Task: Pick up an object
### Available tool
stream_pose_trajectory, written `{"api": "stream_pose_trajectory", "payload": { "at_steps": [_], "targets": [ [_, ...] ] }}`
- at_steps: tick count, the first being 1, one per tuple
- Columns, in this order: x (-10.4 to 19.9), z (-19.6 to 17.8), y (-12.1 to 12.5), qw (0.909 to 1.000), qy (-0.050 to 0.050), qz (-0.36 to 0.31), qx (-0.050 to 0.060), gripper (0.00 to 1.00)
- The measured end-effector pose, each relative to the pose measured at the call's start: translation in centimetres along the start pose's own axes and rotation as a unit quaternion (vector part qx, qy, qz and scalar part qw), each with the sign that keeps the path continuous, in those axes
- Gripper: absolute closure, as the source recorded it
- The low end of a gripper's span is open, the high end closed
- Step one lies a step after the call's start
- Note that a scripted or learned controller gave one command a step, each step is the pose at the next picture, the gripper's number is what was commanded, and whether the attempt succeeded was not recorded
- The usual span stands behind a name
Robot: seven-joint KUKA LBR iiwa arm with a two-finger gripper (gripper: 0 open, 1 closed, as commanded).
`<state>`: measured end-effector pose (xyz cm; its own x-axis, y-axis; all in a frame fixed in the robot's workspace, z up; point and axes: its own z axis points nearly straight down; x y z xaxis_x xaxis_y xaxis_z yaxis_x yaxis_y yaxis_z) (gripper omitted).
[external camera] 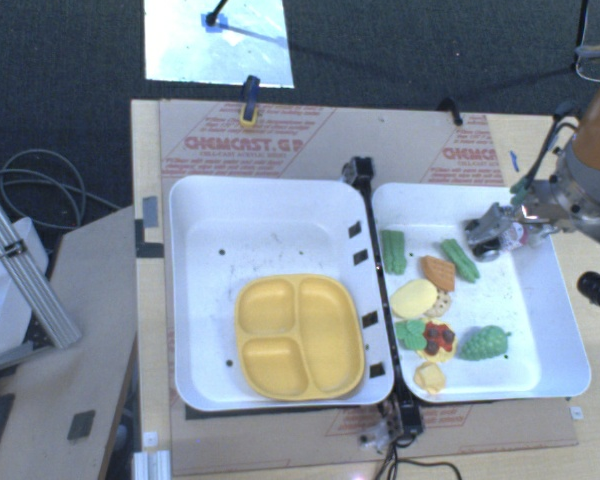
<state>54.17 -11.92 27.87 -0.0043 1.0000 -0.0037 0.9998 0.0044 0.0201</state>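
Observation:
The right bin (540, 373) holds several toy foods. A green pod (393, 251) lies by its left wall, and a green bean-like piece (460, 260) lies beside an orange wedge (438, 272). Below them are a pale yellow round piece (414, 298), a green and red piece (432, 339), a green bumpy cluster (483, 343) and a small yellow piece (430, 375). My gripper (485, 240) hangs low over the bin's upper right part, just right of the bean-like piece, with nothing seen in it.
The left bin (210, 218) holds a yellow divided tray (300, 335) in its lower half. A black divider (372, 268) with clips runs between the bins. The arm (590, 168) comes in over the right bin's far right corner.

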Motion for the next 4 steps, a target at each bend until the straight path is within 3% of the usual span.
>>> {"api": "stream_pose_trajectory", "payload": {
  "at_steps": [1, 2, 3, 4],
  "targets": [
    [-0.1, 14.7, 0.2, 0.9999, 0.003, 0.002, 0.013, 0.0],
    [-2.8, 18.9, 7.5, 0.9999, 0.002, 0.001, 0.01, 0.0],
    [-2.7, 19.5, 1.2, 0.9999, 0.002, 0.003, 0.012, 0.0],
    [-3.9, -1.1, 9.6, 1.0, -0.002, -0.001, -0.002, 0.0]
  ]
}}
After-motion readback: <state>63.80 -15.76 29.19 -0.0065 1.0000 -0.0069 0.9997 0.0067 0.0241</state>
